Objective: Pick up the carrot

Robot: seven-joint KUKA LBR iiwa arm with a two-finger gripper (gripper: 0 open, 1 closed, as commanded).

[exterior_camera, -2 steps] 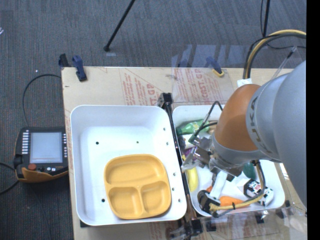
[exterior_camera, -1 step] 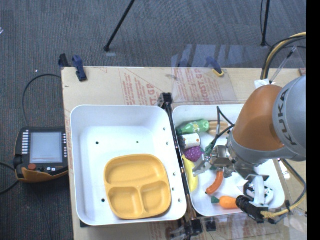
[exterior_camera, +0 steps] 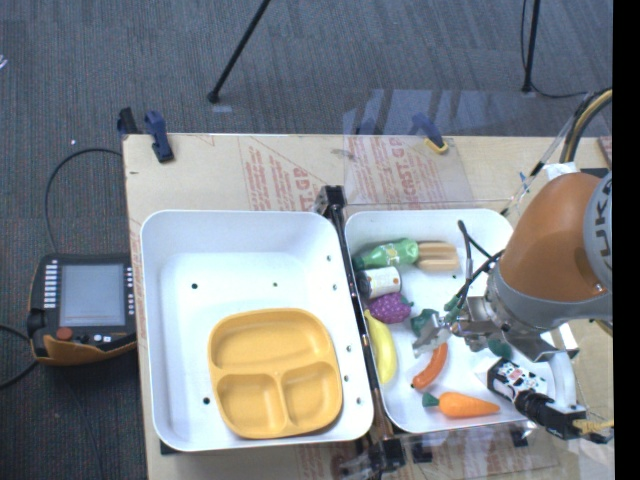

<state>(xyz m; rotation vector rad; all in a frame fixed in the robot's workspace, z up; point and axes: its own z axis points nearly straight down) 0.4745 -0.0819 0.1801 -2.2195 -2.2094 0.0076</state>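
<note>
the carrot (exterior_camera: 468,404) was seen lying flat at the near edge of the right bin (exterior_camera: 470,222), with its green top turned toward the left bin (exterior_camera: 240,258). it was not touched by anything. just behind it, a small red pepper (exterior_camera: 432,365) was laid at a slant. the gripper (exterior_camera: 430,326) was held over the far end of the pepper, apart from the carrot. it could not be told if the gripper was wide or narrow. the arm (exterior_camera: 560,248), grey and orange, was stretched in from the right side.

a yellow banana (exterior_camera: 381,348) was laid along the left wall of the right bin, beside the pepper. in the left bin, a yellow tray (exterior_camera: 275,373) with three parts was set near the front.

farther back in the right bin, a purple toy (exterior_camera: 391,308) was found, then a small can (exterior_camera: 380,281) on its side. behind these, a green thing (exterior_camera: 385,254) and a pale brown block (exterior_camera: 437,257) were laid side by side.

at the far edge of the bench (exterior_camera: 250,168), a blue clamp (exterior_camera: 160,140) was fixed.
</note>
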